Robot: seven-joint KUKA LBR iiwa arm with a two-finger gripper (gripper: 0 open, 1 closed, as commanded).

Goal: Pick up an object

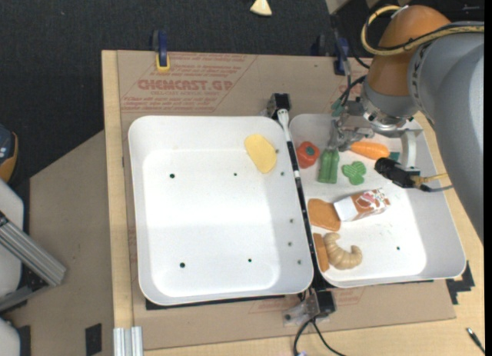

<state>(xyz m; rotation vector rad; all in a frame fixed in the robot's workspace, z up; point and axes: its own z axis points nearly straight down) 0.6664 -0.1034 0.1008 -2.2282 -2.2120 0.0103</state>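
Camera view from above: what lies on the bench?

Two shallow white bins sit side by side on a brown board. The left bin (154,193) holds one yellow oval piece (261,152) near its far right corner. The right bin (415,247) holds several toy foods.

Where is the claw?

The grey arm (453,93), with its orange band (400,54), comes in from the right. The claw (342,133) hangs over the far left part of the right bin. Whether it is released or clenched cannot be told from this angle.

Which thing is nearest to it?

A green block (329,167). It lies flat on the bin floor, just in front of and below the claw. In the picture its far end seems to meet the claw's tip; I cannot tell if they touch.

Which way does the block point?

Its long axis runs from the far side of the bin toward the near side, leaning slightly. The far end points at the claw.

What surrounds it?

A red tomato (307,154) lies just to its left. A small green sprig (354,171) lies just to its right. An orange carrot (370,149) lies beyond the sprig, beside the claw. Nearer the viewer are an orange bun (324,214), a red and white carton (368,204) and a croissant (343,255).
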